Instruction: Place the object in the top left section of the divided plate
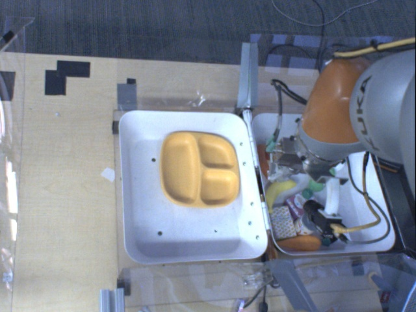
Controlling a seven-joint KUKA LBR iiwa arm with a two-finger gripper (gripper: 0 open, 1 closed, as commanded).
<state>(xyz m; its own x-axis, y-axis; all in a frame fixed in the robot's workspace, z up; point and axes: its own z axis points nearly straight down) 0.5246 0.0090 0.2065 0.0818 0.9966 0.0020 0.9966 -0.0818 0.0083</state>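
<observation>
The left bin [140,194] holds a yellow divided plate [198,168] in its upper middle; the white floor is bare around the plate, widest along the lower edge and down the left side. All three plate sections lie open from above.

The right bin [383,229] is crowded. The arm [354,106] hangs over its upper part from the upper right of the frame, covering much of that bin. Below it lie a yellow banana-like object [281,190], a checkered packet [283,221], an orange object [299,243] at the lower rim and dark items, packed close together. A yellow cable [367,207] loops over the bin's right side. A raised divider rim [257,174] runs between the two bins.
</observation>
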